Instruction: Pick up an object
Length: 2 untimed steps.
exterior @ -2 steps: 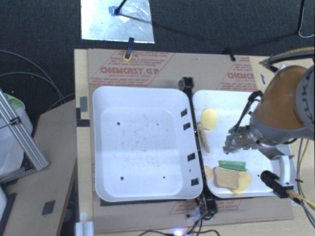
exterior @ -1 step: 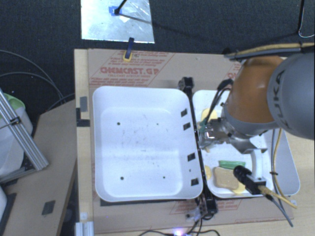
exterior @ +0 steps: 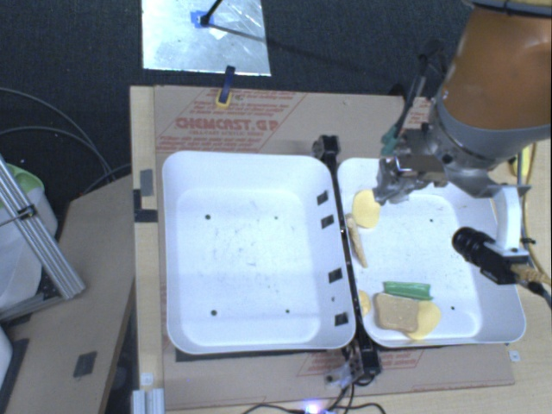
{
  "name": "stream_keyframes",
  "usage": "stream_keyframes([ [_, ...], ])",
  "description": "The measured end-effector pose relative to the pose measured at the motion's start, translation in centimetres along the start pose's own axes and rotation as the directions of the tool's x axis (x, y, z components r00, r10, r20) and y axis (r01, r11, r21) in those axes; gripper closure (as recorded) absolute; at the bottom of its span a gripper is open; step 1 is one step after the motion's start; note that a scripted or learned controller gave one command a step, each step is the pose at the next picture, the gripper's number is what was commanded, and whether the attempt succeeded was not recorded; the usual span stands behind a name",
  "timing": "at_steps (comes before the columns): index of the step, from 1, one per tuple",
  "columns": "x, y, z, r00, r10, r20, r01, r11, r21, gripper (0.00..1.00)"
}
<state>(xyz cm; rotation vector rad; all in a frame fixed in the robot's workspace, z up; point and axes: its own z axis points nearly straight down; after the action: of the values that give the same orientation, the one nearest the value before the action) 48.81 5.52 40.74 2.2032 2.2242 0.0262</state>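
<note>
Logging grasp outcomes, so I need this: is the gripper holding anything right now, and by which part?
Cannot be told. The gripper sits right above the pale yellow round piece in the right bin.

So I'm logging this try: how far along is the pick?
Nothing looks lifted yet. The gripper is low over the right bin, beside the pale yellow round piece. The green piece and toast-like slice lie untouched. Grasping and lifting remain.

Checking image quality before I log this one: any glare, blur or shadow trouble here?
Camera view: the foil sheet glares brightly; the white bins look evenly lit, slightly washed out; the orange arm is soft and out of focus; small items like the green piece stay legible.
</note>
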Motion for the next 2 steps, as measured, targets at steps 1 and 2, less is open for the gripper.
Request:
stream_keyframes([
  [1,-4.9,-0.2,4.5,1.000,0.009,0.005,-0.009,1.000,0.016,1.00],
  [2,-0.5,-0.2,2.1,1.000,0.004,0.004,-0.004,1.000,0.016,1.00],
])
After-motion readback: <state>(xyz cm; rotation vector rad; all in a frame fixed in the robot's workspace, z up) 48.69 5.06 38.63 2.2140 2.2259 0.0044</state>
